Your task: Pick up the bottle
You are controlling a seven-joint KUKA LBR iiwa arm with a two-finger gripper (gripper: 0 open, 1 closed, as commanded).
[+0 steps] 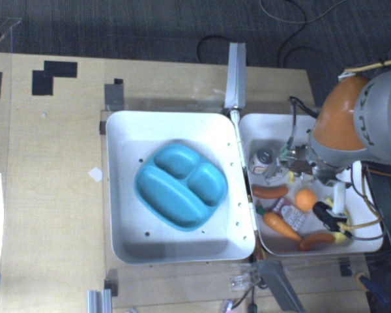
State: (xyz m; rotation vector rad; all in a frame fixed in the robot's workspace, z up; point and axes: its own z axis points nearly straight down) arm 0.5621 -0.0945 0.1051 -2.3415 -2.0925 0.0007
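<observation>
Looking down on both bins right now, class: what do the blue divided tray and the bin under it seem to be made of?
The blue tray looks like moulded plastic with a smooth, slightly glossy finish: uniform colour, rounded compartments, soft highlights. The left bin looks like white plastic or painted metal, matte; its thin rolled rim and small dark holes leave that open.

The arm runs off the right edge and covers the far right part of the right bin. The gripper sits under the wrist, its fingertips too small to make out. The bottle beside it is partly hidden.
</observation>
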